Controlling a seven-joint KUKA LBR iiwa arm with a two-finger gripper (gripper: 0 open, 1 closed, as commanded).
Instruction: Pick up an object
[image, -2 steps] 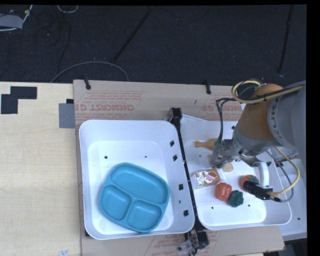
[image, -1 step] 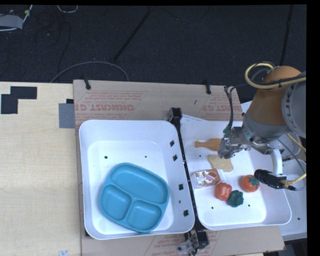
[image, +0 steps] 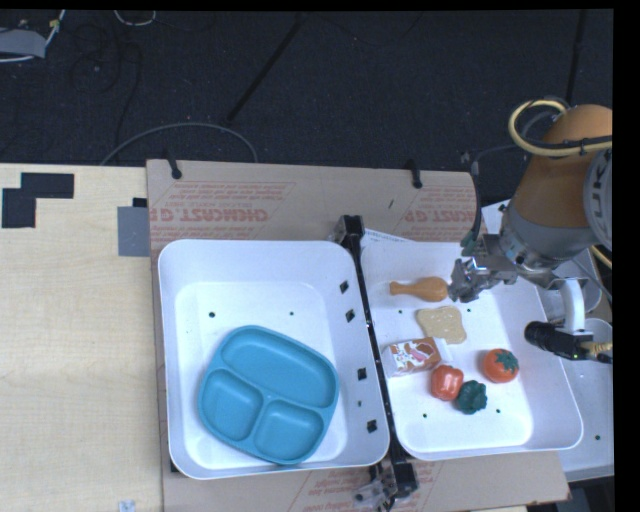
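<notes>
My fingers (image: 466, 283) are hanging low over the back part of the right bin (image: 560, 400), and I cannot tell how wide they are standing, because from above they are only a dark small shape; I am seeing nothing between them. Just beside their tip, on the left, the toy chicken leg (image: 422, 289) is lying on the bin floor, with its thick end pointing toward me. I am judging that this is the thing I am going for. A little nearer to the camera the slice of bread (image: 443, 323) is lying, and after it the small printed packet (image: 414, 355), the red pepper (image: 447, 381), the green broccoli (image: 472, 397) and the tomato (image: 499, 365), all close together. The left bin (image: 180, 270) is holding only the blue divided plate (image: 268, 394). The danger, I think, is that I am standing at the end of the leg and not over its middle, so in closing I may push it away toward the middle wall, or pinch only the rounded end and let it slip.
</notes>
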